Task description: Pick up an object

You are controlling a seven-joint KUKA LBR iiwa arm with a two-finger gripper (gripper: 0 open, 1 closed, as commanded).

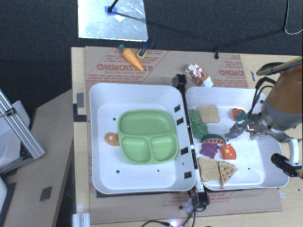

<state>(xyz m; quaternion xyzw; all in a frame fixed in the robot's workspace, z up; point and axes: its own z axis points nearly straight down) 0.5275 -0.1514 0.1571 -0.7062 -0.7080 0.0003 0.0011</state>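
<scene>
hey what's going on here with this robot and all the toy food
A grey and orange robot arm reaches in from the right and has its gripper low over the right bin, which holds toy food. The nearest pieces are a watermelon slice and a red piece. Nothing is visibly held. The left bin holds a green divided plate and a small pretzel. A toy carrot lies on the bench behind the bins.

We read red "CHEMCAST" lettering, printed repeatedly and partly upside down, on the brown protective sheet (161,63) beneath both bins.
</scene>
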